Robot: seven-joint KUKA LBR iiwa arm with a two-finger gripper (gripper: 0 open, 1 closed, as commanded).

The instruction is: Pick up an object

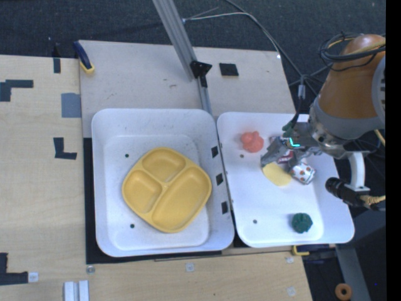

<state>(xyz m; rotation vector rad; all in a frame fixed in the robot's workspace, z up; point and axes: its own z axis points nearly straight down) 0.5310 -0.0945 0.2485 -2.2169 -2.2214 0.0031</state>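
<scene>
View from above the desk [144, 80]. My arm [351, 86] enters from the right of the frame; its hand [282, 157] sits low over the right bin [276, 224], directly above a pale yellow object [276, 175], and I cannot tell how the hand is set. A red object [252, 142] lies left of it, a white speckled piece [304, 174] right, a green object [302, 222] lower right. Left bin [113, 130]: yellow divided plate [166, 189]

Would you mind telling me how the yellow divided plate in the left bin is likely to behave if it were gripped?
The yellow divided plate looks like stiff moulded plastic, so probably rigid and light. It lies flat, so it is unlikely to roll. Its low rim may be awkward to pinch from above.
</scene>
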